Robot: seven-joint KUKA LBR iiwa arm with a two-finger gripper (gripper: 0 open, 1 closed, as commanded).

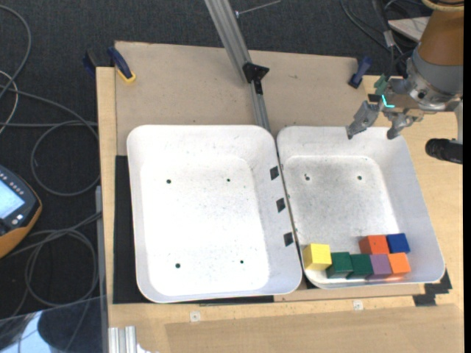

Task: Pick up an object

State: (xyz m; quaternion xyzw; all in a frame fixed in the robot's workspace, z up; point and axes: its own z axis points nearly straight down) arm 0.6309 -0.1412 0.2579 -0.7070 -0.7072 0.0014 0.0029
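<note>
Several small coloured blocks lie bunched along the near edge of the right bin (412, 190): a yellow block (318, 255), two green blocks (350, 264), a purple block (380, 265), two orange blocks (398, 262) and a blue block (397, 242). My gripper (377, 124) hangs above the far rim of the right bin, well away from the blocks. Its two fingers are spread apart with nothing between them.
The left bin (199, 212) sits beside the right one, with black clips along the seam between them. A slanted metal pole (234, 39) rises behind the bins. Blue clamps hold the bench's far corners. Cables lie on the floor at left.
</note>
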